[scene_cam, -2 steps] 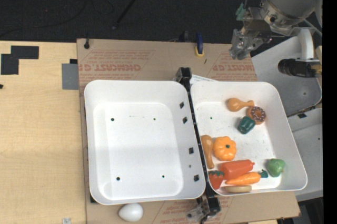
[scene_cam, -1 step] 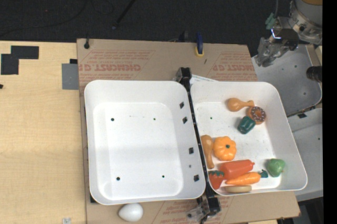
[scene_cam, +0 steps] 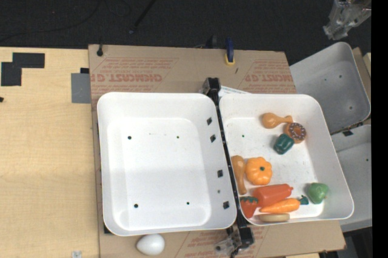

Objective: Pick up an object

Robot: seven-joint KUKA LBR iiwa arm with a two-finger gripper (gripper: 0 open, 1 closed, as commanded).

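The right bin holds several toy foods. At its back lie an orange gourd, a brown ring-shaped piece and a dark green pepper. Nearer the divider sits an orange pumpkin. Along the front are a red pepper, a carrot and a light green piece. My gripper hangs at the top right, well above and behind the right bin and far from every object.
The left bin stands beside the right one on brown cardboard. A white egg lies on the bench in front of the left bin. A grey tilted panel stands behind the right bin.
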